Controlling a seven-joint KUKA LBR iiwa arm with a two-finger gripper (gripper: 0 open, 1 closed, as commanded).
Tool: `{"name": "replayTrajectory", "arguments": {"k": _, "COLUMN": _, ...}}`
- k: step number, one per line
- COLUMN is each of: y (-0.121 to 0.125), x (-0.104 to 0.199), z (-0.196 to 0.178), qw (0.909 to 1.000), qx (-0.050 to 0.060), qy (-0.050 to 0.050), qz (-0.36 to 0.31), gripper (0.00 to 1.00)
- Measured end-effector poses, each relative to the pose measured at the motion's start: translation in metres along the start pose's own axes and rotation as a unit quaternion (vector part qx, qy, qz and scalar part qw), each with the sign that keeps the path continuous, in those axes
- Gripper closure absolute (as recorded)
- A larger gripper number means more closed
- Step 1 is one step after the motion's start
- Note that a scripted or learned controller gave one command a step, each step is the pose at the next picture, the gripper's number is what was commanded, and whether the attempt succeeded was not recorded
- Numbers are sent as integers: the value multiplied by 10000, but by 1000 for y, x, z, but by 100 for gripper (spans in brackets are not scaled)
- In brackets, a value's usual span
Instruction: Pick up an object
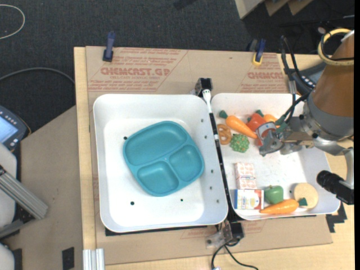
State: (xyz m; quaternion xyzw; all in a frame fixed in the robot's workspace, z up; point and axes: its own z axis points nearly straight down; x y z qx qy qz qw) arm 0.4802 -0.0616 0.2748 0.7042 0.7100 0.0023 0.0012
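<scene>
Teal tray (163, 157) smooth plastic; white bins (107, 151) glossy; bench (140, 69) matt cardboard.

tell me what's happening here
The arm reaches in over the right bin, its tool low among toy food: carrot, broccoli and small cartons. Nothing is visibly gripped yet. The left bin holds a teal divided plate.

Divided plate (163, 157) in left bin (107, 151); toy food in right bin (315, 167).
</scene>
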Motion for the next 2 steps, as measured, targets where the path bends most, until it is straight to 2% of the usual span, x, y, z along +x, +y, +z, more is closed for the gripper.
{"name": "replayTrajectory", "arguments": {"k": 1, "y": 0, "x": 30, "z": -10, "qw": 10000, "qx": 7, "qy": -6, "qz": 17, "gripper": 100}}
{"name": "replayTrajectory", "arguments": {"k": 2, "y": 12, "x": 106, "z": -59, "qw": 10000, "qx": -10, "qy": 7, "qz": -8, "gripper": 100}}
